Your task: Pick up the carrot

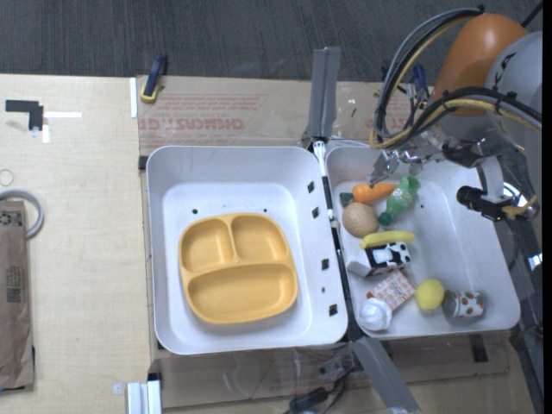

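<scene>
Orange carrot lies at the right bin's far-left corner, by the potato. The tool hovers just above it, reaching; grip state I cannot tell. Next, descend squarely.

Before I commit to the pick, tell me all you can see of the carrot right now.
The carrot is a short orange piece, smooth like plastic, with a green end pointing left. It lies roughly level near the far left corner of the right bin, beside a pale green item on its right and just above a tan rounded item. The gripper sits right over it; whether it touches is unclear.
</scene>
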You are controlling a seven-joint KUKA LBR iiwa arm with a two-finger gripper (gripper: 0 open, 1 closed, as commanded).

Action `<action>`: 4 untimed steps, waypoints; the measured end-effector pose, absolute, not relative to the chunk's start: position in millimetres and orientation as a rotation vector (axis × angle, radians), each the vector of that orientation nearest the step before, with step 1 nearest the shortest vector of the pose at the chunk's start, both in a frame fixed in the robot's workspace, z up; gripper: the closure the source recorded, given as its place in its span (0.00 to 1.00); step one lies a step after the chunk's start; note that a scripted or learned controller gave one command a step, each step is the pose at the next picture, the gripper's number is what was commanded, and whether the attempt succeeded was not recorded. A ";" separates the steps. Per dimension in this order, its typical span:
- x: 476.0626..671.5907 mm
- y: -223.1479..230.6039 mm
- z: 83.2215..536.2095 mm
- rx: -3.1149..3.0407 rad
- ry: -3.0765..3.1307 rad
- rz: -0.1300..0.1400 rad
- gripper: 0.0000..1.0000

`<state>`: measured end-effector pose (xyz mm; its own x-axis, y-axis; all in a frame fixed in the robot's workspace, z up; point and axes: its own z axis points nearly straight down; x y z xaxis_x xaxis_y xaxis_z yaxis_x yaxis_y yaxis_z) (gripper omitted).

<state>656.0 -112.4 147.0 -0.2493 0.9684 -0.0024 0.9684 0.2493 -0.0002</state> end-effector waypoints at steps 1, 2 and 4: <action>660.2 -115.5 115.9 1.988 2.427 0.002 0.00; 660.2 -115.5 115.9 1.988 2.427 0.002 0.00; 633.9 -103.9 104.0 1.709 2.627 0.002 1.00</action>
